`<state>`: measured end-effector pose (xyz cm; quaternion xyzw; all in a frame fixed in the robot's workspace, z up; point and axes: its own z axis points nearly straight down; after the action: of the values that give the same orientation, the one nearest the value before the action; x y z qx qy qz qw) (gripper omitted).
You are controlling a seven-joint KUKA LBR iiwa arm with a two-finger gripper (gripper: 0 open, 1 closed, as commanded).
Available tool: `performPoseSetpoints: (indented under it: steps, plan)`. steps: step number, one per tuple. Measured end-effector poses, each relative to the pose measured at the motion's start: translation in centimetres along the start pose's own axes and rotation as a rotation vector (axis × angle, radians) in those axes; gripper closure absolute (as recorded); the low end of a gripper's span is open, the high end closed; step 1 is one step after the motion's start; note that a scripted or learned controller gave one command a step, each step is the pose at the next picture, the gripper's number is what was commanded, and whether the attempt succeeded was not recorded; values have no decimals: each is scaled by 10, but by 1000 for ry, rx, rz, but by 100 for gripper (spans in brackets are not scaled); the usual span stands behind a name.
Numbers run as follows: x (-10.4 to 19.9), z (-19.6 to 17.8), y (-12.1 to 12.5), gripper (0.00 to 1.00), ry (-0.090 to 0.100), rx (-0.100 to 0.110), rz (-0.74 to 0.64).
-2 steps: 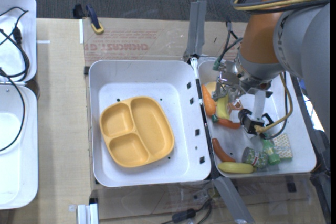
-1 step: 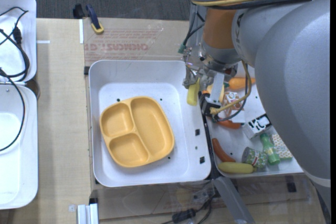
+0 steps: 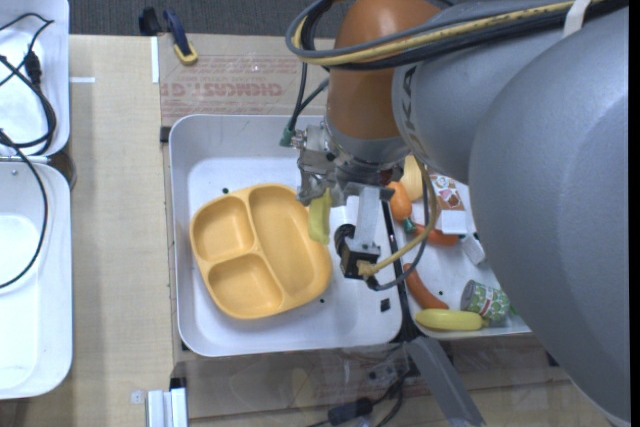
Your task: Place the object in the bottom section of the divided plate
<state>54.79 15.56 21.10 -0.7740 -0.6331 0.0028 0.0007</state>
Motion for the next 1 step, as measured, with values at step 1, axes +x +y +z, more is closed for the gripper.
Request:
performPoseSetpoints:
  steps: [1]
  plan:
    - [0, -19, -38, 100, -1, 0, 49]
